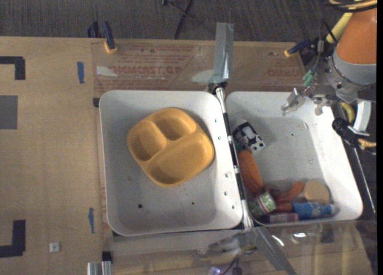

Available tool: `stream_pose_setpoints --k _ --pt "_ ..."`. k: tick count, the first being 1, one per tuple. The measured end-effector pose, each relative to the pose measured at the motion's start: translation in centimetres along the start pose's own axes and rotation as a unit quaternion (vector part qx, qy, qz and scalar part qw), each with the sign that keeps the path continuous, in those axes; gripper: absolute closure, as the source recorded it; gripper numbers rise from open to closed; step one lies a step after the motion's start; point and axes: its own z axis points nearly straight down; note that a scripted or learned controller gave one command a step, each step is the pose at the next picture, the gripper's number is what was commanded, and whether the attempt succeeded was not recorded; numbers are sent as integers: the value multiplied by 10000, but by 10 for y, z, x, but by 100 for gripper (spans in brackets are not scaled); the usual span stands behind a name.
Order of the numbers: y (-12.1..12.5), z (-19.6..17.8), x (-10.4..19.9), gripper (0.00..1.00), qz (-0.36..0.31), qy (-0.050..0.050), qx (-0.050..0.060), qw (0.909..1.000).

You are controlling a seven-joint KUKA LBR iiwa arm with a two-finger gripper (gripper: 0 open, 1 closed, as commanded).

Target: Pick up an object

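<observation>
Hanging over the far right corner of the right bin (335, 148), the end effector (304, 95) carries nothing; how wide it stands I cannot tell. The carrot (250, 171) lies down-left of it, long axis along the bin's left wall.

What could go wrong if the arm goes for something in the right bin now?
1. The small objects, among them the orange carrot-shaped piece and the blue tube, are crowded into the right bin's lower corner, so a grasp may catch two things or none.
2. They lie against the bin walls, so the gripper might strike the rim coming down.
3. The black and white object sits close to the divider, leaving little room.
</observation>
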Motion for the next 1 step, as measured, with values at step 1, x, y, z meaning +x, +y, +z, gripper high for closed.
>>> stream_pose_setpoints --k 1 --pt "-43 112 -38 0 523 10 -18 9986"
